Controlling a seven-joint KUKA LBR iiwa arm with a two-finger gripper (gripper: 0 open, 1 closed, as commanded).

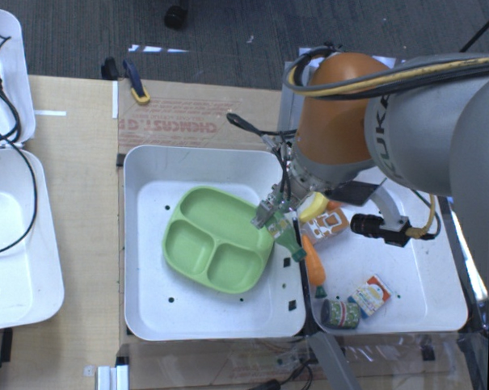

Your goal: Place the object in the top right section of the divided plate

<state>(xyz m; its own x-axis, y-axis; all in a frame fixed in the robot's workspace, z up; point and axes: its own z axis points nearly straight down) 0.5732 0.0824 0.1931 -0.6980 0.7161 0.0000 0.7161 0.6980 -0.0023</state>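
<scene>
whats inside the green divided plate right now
All of the green divided plate that shows is bare. The hand hangs over its right rim and covers a bit of the plate there.

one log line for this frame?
claw: over plate right edge | grip: cannot tell | carrot: on bin divider | plate: left bin | placement: not done

A pale wooden bench (pixel 73 223) fills most of the scene, and beyond its far edge lies dark grey carpet (pixel 236 24). A flat sheet of brown cardboard (pixel 191 125) with red printing lies along the bench's far edge. A small black caster (pixel 175 16) stands on the carpet. Black cables (pixel 12 140) loop over the bench's left edge. The light is even and soft.
</scene>
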